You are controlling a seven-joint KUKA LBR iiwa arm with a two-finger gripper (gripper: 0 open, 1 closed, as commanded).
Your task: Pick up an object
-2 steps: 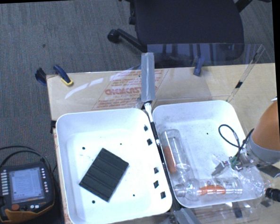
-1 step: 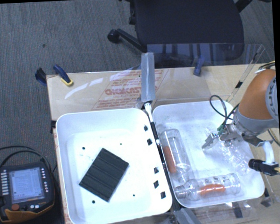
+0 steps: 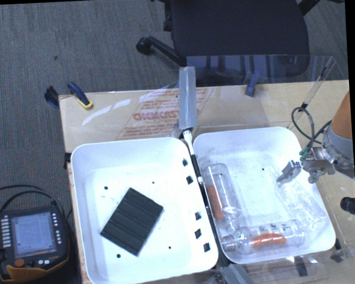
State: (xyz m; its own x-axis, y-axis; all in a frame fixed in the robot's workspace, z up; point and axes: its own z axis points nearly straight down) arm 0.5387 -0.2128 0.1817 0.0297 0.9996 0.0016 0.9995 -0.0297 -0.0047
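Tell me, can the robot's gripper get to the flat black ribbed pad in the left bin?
Probably yes: the flat black ribbed pad lies alone with nothing on it, though the gripper sits over the right white bin.

The arm (image 3: 345, 135) enters the view at three o'clock, its wrist angled toward nine o'clock, with the gripper (image 3: 289, 172) at its tip.

Red lettering sits on the clear sheet (image 3: 158, 112) behind the left bin (image 3: 83, 174), too blurred and mirrored to make out.
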